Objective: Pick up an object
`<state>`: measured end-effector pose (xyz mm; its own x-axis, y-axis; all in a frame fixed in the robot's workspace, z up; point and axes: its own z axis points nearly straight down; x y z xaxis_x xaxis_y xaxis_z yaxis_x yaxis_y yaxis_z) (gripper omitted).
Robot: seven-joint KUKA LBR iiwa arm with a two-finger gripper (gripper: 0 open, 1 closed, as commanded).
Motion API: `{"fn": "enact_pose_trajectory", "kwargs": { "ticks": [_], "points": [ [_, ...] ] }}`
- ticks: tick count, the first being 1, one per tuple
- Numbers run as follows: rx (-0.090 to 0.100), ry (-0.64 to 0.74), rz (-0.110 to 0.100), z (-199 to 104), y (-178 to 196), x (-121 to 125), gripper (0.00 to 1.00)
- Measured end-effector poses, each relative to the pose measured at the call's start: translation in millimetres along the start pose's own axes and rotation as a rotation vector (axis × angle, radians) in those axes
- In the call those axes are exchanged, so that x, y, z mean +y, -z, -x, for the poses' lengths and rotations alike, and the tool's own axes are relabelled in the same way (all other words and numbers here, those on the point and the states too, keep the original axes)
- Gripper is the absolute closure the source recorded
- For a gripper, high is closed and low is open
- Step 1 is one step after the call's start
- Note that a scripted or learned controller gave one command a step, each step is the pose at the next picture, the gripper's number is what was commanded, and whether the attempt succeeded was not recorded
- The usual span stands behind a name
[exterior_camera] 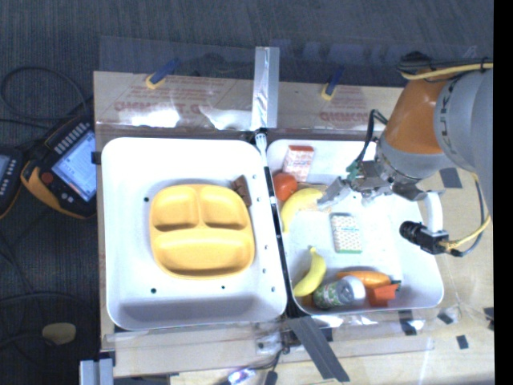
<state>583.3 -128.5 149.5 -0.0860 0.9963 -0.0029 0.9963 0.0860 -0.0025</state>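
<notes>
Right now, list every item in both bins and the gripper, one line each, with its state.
Yellow divided tray: flat in the left bin.
Red-and-white packet: at the right bin's far edge.
Tomato: resting against the divider.
Upper banana: lying beside the tomato.
Lower banana: lying near the front.
Green bottle: on its side.
Carrot: lying flat.
Small dotted box: lying flat, apart.
Gripper: above the upper banana, holding nothing visible.

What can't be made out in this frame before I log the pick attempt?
- End effector, camera view: too small and blurred against the white right bin to tell its state or whether it touches the yellow banana-shaped piece.
- Small dark brown object: partly hidden behind the yellow plastic divided tray; identity unclear.
- Green bottle: label unreadable.
- Red round item: partly covered by the yellow piece.
</notes>
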Motion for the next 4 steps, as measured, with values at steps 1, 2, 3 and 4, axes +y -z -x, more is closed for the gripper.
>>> {"fn": "enact_pose_trajectory", "kwargs": {
  "ticks": [1,2,3,4],
  "points": [
    [-0.001,0.125,0.011,49.9,-60.7,-12.6,0.00],
    [-0.002,0.125,0.014,50.1,-50.4,-11.4,1.00],
    [-0.002,0.125,0.014,50.0,-50.4,-11.4,0.00],
    [-0.005,0.132,0.015,37.8,-59.6,-57.9,0.00]
  ]
}}
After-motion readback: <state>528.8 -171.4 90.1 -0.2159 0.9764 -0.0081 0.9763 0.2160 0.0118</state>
